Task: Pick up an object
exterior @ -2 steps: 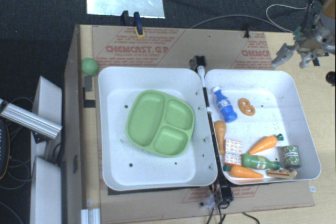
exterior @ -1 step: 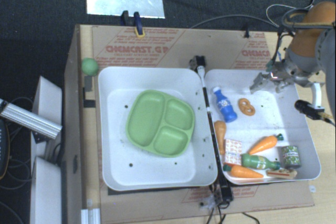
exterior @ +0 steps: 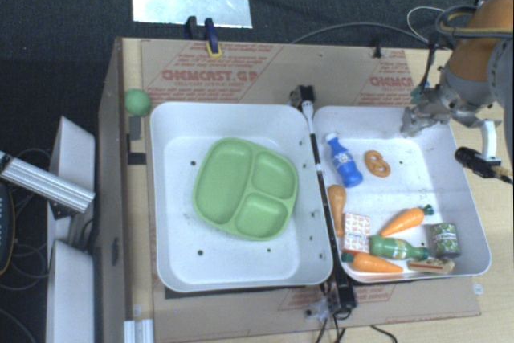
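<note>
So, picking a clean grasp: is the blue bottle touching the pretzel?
Apart. The camera view shows bare white bin floor between the blue bottle and the pretzel.

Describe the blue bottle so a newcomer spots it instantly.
Look in the right bin, the one holding the toys. Near its upper left, beside the divider, lies the blue bottle with a white cap. It is the one blue item; its neighbours, the pretzel and carrots, are orange-brown.

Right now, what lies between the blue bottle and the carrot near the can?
In the camera view, a pretzel lies between the blue bottle and the carrot.
</note>
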You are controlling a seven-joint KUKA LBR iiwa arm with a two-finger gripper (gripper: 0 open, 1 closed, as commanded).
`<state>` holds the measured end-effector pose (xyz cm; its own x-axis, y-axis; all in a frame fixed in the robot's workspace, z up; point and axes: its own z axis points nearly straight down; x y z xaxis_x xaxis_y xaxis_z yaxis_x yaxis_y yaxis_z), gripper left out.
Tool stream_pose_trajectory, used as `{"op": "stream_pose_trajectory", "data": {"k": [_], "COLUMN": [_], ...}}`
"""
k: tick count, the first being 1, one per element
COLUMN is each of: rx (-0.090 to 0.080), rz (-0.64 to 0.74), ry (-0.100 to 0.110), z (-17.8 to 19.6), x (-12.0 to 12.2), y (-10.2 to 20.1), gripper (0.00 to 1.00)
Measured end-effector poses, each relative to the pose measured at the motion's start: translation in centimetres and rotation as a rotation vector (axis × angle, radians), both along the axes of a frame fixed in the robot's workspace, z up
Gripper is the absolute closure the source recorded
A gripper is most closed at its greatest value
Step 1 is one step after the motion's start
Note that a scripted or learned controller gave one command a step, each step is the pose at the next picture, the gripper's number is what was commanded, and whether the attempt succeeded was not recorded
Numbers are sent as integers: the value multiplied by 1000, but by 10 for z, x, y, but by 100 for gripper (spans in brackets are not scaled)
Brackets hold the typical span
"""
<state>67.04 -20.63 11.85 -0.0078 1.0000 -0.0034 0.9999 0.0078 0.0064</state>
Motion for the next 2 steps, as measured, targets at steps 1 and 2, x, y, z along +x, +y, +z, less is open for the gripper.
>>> {"op": "stream_pose_trajectory", "data": {"k": [1, 2], "rx": [0, 4], "rz": [1, -2], "ry": [0, 5], "z": [0, -34], "x": [0, -1], "y": [0, 45], "gripper": [0, 0]}}
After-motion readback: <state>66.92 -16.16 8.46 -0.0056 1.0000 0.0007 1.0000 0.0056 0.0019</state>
